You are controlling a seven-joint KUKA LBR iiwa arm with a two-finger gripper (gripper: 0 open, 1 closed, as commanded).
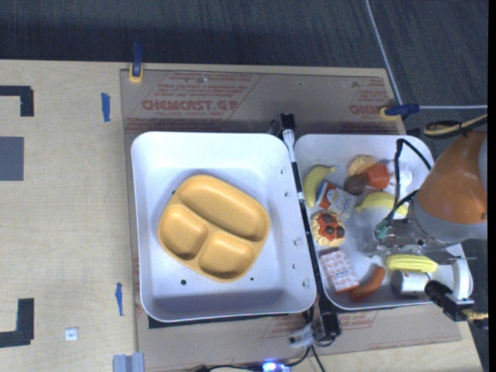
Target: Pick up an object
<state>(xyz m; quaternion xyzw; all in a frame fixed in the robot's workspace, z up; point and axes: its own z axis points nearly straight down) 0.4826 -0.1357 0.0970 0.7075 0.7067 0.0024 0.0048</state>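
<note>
The right bin holds several toy foods. A yellow banana lies at its left, a second yellow piece near the middle, and a red tomato beside a tan bread roll at the back. Toward the front are a round pizza-like packet, a small red-and-white box and a red sausage. My gripper is low in the right bin, right of the packet, just behind a yellow corn-like piece. Nothing shows between its tips.
The left bin holds a yellow three-part plate. A small carton and a brown piece sit among the foods. The arm's orange band hangs over the right bin's right side.
</note>
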